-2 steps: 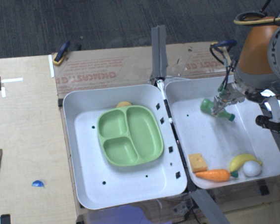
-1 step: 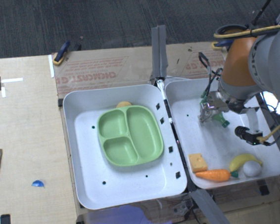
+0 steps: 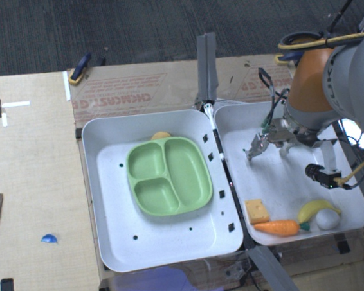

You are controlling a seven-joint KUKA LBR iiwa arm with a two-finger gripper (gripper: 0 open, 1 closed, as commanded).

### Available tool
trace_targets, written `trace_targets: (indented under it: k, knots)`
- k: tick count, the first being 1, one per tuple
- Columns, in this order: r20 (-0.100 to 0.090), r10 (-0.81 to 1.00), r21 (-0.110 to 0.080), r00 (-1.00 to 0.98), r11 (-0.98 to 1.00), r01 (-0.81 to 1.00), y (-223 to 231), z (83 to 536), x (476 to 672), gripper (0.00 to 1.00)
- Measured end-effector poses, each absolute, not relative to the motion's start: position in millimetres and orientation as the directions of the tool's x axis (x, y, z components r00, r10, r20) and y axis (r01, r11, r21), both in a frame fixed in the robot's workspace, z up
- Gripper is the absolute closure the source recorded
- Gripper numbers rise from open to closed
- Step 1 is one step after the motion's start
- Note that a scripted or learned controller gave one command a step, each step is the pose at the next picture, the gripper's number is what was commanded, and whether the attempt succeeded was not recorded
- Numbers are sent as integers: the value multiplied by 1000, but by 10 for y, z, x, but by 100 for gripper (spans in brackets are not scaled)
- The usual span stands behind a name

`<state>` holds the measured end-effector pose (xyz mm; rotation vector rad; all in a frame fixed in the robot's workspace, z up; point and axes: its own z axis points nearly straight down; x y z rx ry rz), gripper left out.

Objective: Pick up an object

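Observation:
My gripper [image 3: 269, 147] hangs over the upper middle of the right bin [image 3: 282, 179], its two fingers spread open with nothing between them. Along that bin's front edge lie a tan cracker-like block [image 3: 257, 210], an orange carrot [image 3: 278, 228], a yellow banana [image 3: 316, 209] and a white egg [image 3: 327, 219]. These lie well in front of the gripper and apart from it. The left bin [image 3: 111, 207] holds a green divided plate [image 3: 169, 175], and a small yellowish object [image 3: 161, 135] peeks out behind the plate's far rim.
A grey divider post [image 3: 207, 68] stands at the back between the bins. Black clips [image 3: 223, 169] line the shared wall. Cables and a black fitting [image 3: 321, 174] hang off the wrist at the right bin's right side. A cardboard sheet [image 3: 137, 88] lies behind the left bin.

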<state>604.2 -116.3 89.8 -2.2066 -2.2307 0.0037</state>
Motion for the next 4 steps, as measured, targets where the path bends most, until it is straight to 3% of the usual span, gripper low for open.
trace_targets:
  k: [1,2,3,4]
  knots:
    - [2,997,-4,-71,71,997,-1729,896,5123,0]
    - [11,998,-5,54,-54,999,-2127,901,6440,0]
    - [-5,996,-35,85,-85,996,-1917,868,6505,0]
    - [-1,999,-24,35,-35,999,-1403,871,6539,0]
